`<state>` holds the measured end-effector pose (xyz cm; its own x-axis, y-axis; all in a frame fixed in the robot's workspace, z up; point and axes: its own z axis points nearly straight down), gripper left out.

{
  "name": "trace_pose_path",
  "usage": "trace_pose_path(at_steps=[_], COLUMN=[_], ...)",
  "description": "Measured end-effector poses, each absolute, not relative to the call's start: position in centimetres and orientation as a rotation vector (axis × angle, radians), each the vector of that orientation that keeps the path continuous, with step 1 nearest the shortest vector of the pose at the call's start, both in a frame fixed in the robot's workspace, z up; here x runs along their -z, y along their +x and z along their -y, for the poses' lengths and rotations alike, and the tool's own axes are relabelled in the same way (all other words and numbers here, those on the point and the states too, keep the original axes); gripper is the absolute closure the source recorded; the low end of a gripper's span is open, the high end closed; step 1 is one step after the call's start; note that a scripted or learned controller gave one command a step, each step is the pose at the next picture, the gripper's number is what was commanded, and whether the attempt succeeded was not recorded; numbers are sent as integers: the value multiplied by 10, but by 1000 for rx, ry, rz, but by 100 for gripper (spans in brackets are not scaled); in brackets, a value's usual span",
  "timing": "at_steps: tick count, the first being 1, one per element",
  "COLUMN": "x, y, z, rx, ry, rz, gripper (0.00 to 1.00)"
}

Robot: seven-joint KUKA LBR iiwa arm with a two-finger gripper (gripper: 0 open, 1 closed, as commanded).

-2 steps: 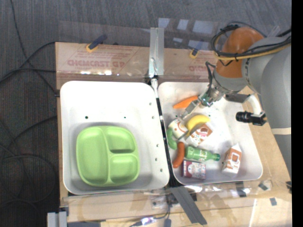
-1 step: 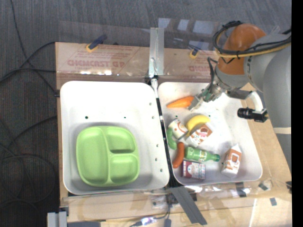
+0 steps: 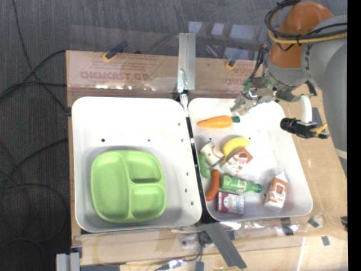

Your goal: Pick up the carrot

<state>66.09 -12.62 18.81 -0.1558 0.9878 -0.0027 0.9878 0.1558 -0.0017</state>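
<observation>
While the carrot (image 3: 215, 121) lies at the far end of the right bin (image 3: 293, 151), the end effector (image 3: 243, 103) hovers just beside its green tip, fingers slightly spread and pinching nothing.

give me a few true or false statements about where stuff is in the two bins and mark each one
1. The carrot lies in the right bin, near its far edge. True.
2. The green divided plate sits in the right bin. False: it is in the left bin.
3. The pincer holds the carrot lifted off the bin floor. False: the carrot lies on the floor, with the pincer just by its leafy end.
4. The banana lies nearer the camera than the carrot. True.
5. The green bottle stands upright. False: it lies on its side.
</observation>
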Motion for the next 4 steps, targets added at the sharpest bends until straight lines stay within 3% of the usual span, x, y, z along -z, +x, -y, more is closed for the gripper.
trace_pose_path(at_steps=[1,2,3,4], x=[-187,-187,-88,-97], y=[608,608,668,670], z=[78,77,105,104], rx=[1,1,10,6], ry=[1757,1757,1679,1674], rz=[-2605,-2606,-2655,-2653], gripper=[100,0,0,100])
